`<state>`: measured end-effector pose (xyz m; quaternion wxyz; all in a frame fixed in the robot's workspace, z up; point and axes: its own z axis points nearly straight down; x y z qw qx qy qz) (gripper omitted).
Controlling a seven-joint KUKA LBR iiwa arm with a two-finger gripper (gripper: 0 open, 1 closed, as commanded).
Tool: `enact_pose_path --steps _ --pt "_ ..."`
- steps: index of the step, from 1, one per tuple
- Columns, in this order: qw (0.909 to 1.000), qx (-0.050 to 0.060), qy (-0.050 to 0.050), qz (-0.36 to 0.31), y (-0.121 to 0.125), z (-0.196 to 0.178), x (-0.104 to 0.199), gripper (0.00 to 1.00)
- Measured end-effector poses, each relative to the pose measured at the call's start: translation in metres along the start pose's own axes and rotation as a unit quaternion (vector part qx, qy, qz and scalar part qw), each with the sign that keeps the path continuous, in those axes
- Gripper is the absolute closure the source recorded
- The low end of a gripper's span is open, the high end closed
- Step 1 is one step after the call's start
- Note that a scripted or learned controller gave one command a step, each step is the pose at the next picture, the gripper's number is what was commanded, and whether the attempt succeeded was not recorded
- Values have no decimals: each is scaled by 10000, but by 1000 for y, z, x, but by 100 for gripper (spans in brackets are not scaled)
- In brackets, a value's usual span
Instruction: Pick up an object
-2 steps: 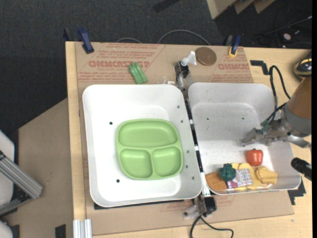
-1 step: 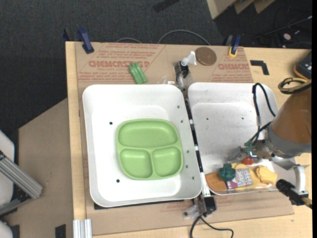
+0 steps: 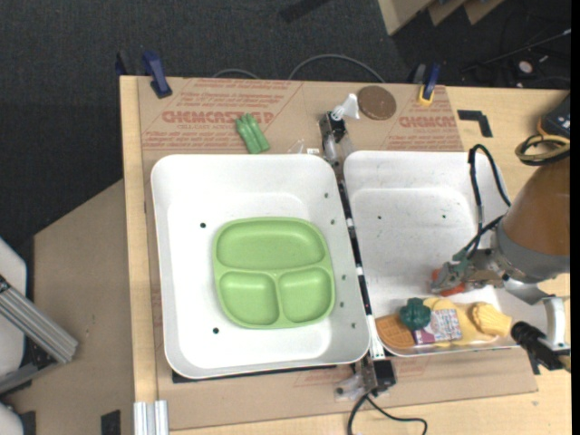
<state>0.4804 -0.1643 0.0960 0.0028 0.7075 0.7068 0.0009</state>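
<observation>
A small cluster of objects is seen in the lower right of the frame, along the near edge of the right bin [image 3: 399, 188]: a dark green toy [image 3: 416, 314], a yellow piece [image 3: 488, 318] to its right, a small packet with purple print [image 3: 431, 333] between them, and a flat tan disc [image 3: 391, 333] at the left end. These are the likely candidates for picking, and all of them appear to be resting on the bin floor. Just above the cluster, toward the right edge of the frame, the gripper [image 3: 456, 277] is found low over the bin, with reddish parts visible at its tip; whether it is spread or closed cannot be told, and nothing can be made out clamped in it. It is judged that the pick is not yet done: the arm [image 3: 544, 225] has been placed near the pile, but a grasp and a lift are left. In the left bin [image 3: 181, 243] a light green divided plate [image 3: 272, 272] is set, well apart from the gripper. Beyond the bins, a green clip [image 3: 252, 134] and a brown disc [image 3: 376, 103] lie on the cardboard bench [image 3: 208, 107].
</observation>
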Motion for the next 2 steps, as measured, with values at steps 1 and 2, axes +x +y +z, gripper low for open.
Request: enact_pose_path --steps 1,2 --pt "10000 -2 14 -32 0 -65 53 100" --pt "10000 -14 21 -56 66 -93 126 100"
